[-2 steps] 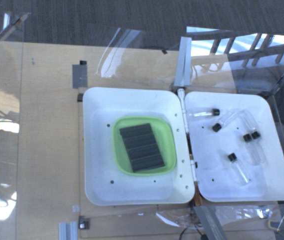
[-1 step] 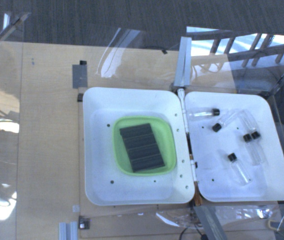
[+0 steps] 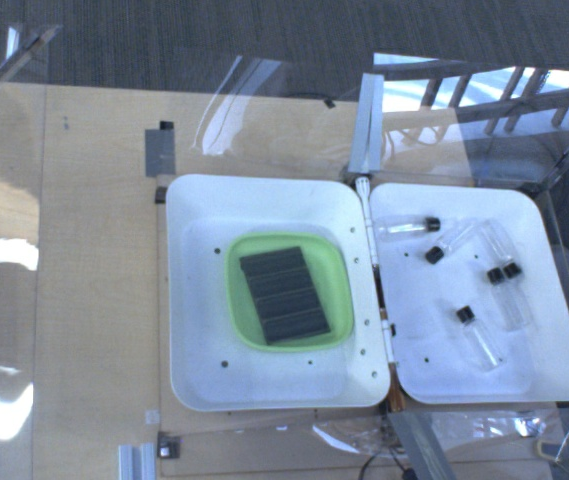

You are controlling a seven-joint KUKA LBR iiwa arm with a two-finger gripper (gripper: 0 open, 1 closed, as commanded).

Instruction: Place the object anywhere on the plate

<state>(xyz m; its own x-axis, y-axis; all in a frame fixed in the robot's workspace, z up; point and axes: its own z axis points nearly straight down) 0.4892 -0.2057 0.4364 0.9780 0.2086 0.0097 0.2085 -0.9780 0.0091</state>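
A light green square plate (image 3: 336,268) sits in the middle of the left white bin (image 3: 194,298). A dark grey ribbed rectangular block (image 3: 283,295) lies on the plate, turned slightly from the plate's sides. In the right white bin (image 3: 554,368) lie several clear vials with black caps: one near the top left (image 3: 409,227), one at the middle left (image 3: 450,243), one on the right (image 3: 509,290) and one lower down (image 3: 477,334).
A grey metal post (image 3: 367,123) stands behind the seam between the bins. A small grey bracket (image 3: 160,151) lies on the wooden bench left of the bins. Clear plastic sheeting covers the bench on the left side.
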